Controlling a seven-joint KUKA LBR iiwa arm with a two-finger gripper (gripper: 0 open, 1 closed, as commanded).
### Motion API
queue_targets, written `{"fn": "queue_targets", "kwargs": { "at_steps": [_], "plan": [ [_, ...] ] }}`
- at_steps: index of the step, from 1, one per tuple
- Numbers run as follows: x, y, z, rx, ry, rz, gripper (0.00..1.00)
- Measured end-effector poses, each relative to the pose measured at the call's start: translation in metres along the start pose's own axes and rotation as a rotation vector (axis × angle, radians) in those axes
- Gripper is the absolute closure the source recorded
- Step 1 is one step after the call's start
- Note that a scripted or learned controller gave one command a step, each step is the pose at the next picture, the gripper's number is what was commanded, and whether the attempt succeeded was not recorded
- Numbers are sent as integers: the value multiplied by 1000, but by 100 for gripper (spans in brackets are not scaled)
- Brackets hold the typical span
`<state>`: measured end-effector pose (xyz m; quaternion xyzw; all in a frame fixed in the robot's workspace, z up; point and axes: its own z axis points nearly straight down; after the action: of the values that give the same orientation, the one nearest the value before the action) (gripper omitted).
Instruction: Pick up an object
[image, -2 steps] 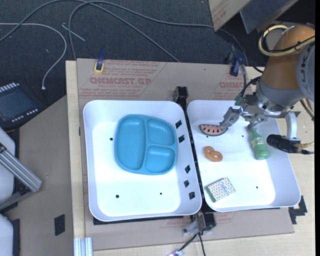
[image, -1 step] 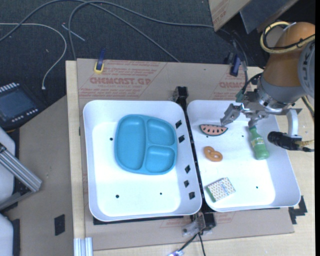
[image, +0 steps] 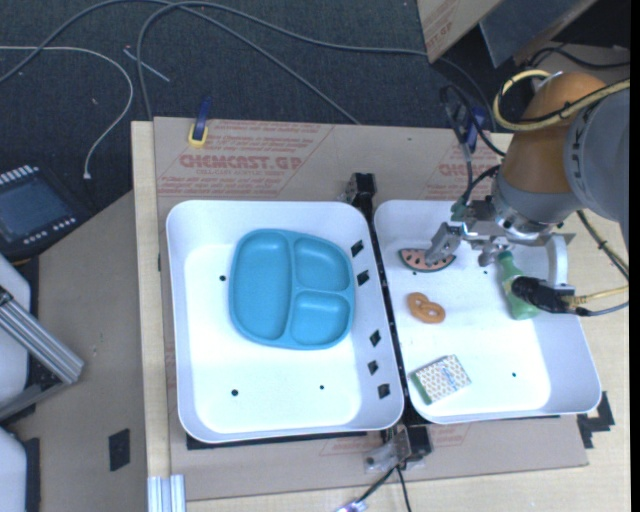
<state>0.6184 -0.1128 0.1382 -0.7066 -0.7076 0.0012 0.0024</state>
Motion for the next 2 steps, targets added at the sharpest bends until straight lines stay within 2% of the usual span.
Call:
{"fn": "queue_targets", "kwargs": {
  "at_steps": [1,2],
  "plan": [
    [1,0,53,1,0,1,0],
    [1,1,38,-5,0,2,100]
  ]
}}
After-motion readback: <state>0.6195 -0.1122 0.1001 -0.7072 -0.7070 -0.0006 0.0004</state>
